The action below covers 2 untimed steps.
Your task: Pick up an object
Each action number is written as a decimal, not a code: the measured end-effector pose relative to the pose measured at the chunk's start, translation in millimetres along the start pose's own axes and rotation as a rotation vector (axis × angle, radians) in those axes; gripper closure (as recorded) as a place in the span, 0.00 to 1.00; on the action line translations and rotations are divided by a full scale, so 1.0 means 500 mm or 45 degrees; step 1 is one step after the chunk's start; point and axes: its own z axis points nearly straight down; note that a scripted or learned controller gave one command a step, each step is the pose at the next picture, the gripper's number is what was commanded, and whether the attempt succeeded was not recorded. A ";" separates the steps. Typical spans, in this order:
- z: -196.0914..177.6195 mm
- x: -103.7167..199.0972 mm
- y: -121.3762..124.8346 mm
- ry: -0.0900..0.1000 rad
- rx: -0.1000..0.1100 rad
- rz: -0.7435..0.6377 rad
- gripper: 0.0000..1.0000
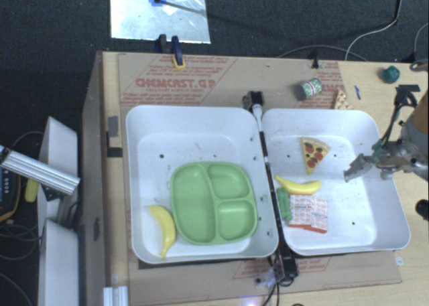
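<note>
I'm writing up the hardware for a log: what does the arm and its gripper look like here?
The arm enters from the view's right edge, with an orange-brown section above a grey metallic wrist. A dark bracket-like piece sits above it near the edge. The gripper is slim, grey metal, tapering to a narrow tip over the right bin. No markings are legible.

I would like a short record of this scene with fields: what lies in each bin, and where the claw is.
left bin: green divided plate; a banana beside the plate's left edge
right bin: pizza slice, a second banana, a red-and-white packet below that banana
claw: over the right bin's right part, apart from all three things
outside the bins: small can on the bench
</note>
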 end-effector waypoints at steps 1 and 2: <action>0.227 0.138 -0.032 0.005 -0.015 0.000 0.00; 0.254 0.094 0.135 -0.001 -0.002 0.000 0.00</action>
